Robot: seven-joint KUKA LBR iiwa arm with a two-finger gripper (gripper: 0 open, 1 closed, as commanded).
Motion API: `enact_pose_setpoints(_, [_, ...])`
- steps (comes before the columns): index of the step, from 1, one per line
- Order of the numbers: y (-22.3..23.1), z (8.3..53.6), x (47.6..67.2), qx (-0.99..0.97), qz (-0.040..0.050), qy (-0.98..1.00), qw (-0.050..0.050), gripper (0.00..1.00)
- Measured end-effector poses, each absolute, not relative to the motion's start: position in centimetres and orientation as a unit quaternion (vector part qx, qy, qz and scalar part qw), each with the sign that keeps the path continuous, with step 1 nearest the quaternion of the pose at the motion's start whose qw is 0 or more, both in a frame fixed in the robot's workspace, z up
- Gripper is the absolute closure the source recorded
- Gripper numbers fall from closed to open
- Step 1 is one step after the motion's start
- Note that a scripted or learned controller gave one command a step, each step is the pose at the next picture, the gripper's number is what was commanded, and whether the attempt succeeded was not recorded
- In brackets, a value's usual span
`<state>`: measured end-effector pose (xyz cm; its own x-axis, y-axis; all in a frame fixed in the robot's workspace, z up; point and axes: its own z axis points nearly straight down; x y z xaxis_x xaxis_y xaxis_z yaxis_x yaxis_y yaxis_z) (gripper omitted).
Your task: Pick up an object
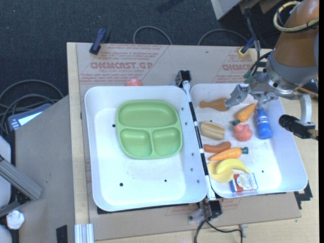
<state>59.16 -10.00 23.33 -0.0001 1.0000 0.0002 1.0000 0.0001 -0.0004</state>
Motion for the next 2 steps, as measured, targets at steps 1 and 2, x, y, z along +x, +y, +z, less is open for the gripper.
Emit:
enact_pose_setpoints(1, [-15.9,9.1,59.5,-0.708,0.0018,-0.706,0.002,0.00])
enact_pose_setpoints(2, [-15.9,10.3,59.7,-0.708,-0.0004,-0.707,-0.001,1.00])
